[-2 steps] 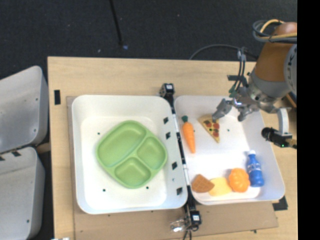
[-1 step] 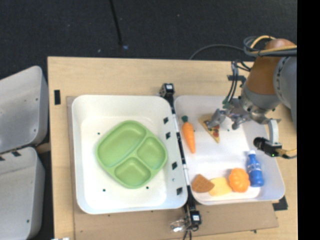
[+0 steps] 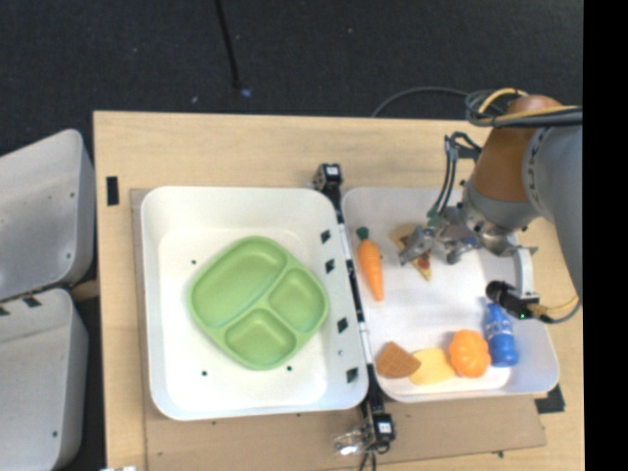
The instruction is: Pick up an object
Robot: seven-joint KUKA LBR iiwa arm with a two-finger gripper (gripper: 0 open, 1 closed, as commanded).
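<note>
My gripper (image 3: 432, 247) hangs low over the back of the right bin (image 3: 446, 292). Right under it lies a small yellow and red wedge-shaped toy (image 3: 422, 264), partly covered by the gripper. An orange carrot (image 3: 370, 268) with a green top lies to its left, near the bin's left wall. Along the bin's front edge sit a brown piece (image 3: 395, 360), a pale yellow piece (image 3: 430, 366) and an orange fruit (image 3: 469, 352). A blue bottle (image 3: 500, 338) lies by the right wall.
The left bin (image 3: 177, 381) holds a green divided plate (image 3: 258, 302). A divider with black clips (image 3: 348, 292) separates the two bins. A black cable (image 3: 520, 307) trails from the arm over the right bin's right side.
</note>
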